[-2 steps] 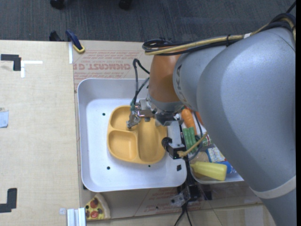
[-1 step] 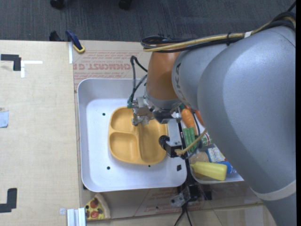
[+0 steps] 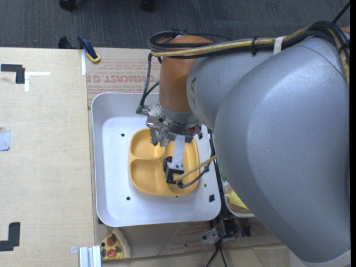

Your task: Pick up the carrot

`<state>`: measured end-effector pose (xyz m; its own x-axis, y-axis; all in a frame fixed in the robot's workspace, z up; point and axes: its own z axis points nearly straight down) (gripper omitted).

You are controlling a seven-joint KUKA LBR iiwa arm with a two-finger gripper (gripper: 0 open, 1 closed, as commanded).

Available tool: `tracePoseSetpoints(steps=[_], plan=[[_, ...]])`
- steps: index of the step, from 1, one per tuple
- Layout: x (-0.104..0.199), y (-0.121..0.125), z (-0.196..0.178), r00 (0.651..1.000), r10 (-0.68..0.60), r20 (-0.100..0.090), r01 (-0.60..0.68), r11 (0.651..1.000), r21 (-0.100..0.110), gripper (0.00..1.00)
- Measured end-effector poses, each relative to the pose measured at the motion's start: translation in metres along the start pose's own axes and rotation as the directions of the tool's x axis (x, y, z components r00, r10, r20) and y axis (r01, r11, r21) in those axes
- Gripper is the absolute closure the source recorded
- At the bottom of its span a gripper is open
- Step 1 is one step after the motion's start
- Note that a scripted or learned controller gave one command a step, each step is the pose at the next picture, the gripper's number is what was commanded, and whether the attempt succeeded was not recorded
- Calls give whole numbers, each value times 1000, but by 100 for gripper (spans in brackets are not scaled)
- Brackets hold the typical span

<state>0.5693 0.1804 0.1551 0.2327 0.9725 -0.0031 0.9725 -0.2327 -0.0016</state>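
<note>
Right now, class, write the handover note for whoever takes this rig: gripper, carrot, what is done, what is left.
Gripper: low over the yellow divided plate in the white bin; whether it grips anything cannot be told.
Carrot: cannot be placed; the arm hides part of the plate.
Done: gripper is at the plate; no pick confirmed.
Left: locate the carrot, grasp it, lift it.

Red block lettering runs across the cardboard (image 3: 119, 78) that lies under the bin (image 3: 105, 166) toward the table's far edge. It stands upside down in this view and the bin's rim cuts it off, so no word reads for certain. Fainter red print on the cardboard past the bin's near rim is too blurred to read
</note>
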Motion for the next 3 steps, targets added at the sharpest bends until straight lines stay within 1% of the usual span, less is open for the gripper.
tracePoseSetpoints(steps=[1, 2, 3], plan=[[30, -36, -47, 988, 155, 0, -155, 988, -1, 100], [-3, -79, -33, 958, 287, 2, -287, 958, 2, 100], [-3, -91, -25, 831, 556, 0, -556, 831, 2, 100]])
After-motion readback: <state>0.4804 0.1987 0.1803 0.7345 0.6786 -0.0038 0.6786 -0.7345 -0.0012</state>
